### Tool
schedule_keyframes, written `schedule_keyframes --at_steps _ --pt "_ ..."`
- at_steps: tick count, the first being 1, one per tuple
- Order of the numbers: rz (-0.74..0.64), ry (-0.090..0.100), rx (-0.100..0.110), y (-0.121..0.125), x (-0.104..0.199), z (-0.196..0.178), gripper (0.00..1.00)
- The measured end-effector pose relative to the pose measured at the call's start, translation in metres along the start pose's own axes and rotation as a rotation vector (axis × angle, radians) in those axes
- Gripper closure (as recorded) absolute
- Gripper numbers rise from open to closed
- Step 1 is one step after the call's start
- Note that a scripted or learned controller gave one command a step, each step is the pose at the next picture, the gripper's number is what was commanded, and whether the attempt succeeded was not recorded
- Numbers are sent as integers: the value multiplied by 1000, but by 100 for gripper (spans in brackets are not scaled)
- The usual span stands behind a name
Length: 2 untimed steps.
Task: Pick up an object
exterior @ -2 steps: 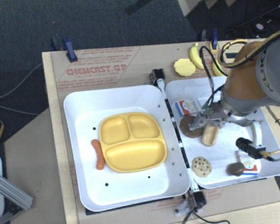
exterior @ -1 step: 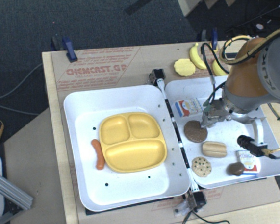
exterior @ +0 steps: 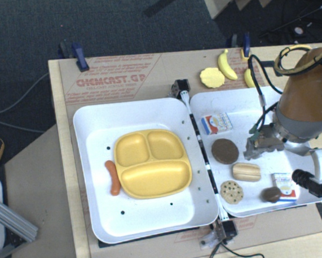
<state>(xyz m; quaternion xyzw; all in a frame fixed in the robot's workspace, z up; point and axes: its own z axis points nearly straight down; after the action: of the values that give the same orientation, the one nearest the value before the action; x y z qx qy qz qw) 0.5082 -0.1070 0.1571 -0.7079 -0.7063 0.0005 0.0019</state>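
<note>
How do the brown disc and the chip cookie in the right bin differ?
The brown disc is dark, plain and larger; the chip cookie is pale tan, speckled with dark chips and smaller. The disc lies mid-bin, left of the gripper; the cookie lies near the front edge, below the bread roll. Both are round, flat and lie in the right bin.

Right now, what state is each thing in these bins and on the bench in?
Yellow divided plate: flat in the left bin, compartments bare.
Hot dog: lying beside the plate's left edge.
Milk carton: on its side, right bin.
Brown patty: flat.
Bread roll: lying below the gripper.
Cookie: flat.
Gripper: low in the right bin, grasp unclear.
Banana: on the bench.
</note>
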Motion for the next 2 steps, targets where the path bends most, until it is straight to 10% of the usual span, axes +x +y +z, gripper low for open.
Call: schedule_keyframes --at_steps 1,2 --pt "-2 -1 -2 2 0 3 0" --pt "0 -1 2 -13 -12 76 0"
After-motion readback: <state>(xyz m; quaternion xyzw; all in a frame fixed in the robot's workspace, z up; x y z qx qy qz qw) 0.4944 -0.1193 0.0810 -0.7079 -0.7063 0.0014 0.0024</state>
